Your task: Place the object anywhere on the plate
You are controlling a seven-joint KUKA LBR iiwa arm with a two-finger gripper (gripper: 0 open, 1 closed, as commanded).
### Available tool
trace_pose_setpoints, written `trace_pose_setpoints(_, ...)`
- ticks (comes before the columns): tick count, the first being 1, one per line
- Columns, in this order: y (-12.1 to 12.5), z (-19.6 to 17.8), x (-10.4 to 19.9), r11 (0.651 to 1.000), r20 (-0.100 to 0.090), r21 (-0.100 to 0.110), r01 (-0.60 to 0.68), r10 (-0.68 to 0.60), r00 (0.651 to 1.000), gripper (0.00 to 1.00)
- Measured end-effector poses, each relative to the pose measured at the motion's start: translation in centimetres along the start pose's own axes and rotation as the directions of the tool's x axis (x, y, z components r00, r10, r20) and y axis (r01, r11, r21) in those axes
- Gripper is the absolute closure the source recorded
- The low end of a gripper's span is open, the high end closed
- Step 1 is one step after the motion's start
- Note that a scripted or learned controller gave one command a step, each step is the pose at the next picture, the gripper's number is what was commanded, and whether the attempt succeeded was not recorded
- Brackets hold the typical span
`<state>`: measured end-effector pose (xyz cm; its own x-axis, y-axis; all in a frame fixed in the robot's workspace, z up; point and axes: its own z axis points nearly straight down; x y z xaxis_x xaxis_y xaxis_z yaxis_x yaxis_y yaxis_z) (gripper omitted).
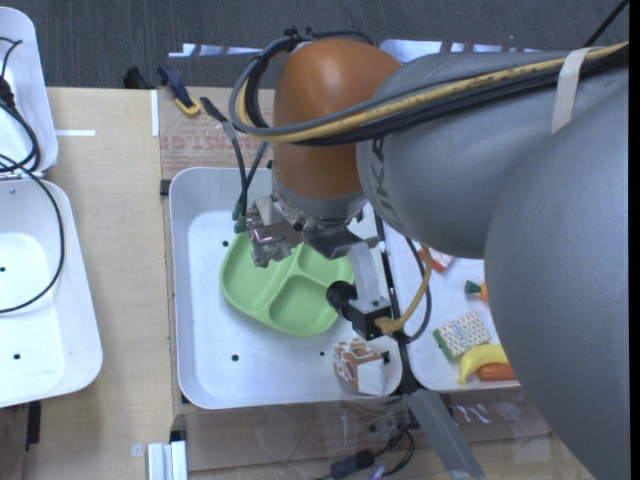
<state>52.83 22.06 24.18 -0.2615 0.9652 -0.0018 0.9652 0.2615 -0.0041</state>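
The gripper [290, 236] hangs over the plate's [270, 293] 12 o'clock rim; its jaw state cannot be told. A brown-white object [360, 361] lies off-plate at 5 o'clock, so placing seems undone.

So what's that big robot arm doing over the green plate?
The grey robot arm is reaching in from the right and hanging over the left white bin, right above a green plate with sections. Its gripper sits at the plate's upper edge, but the arm hides it too much to tell if it holds anything. A small brown and white block lies beside the plate. The other bin holds a banana and other toy food.
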Motion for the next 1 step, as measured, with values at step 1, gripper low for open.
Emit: trace_pose_setpoints(1, -4.53, -13.22, -8.84, 0.996, 0.001, -0.002, -0.093, 0.093, 0.996, 1.0)
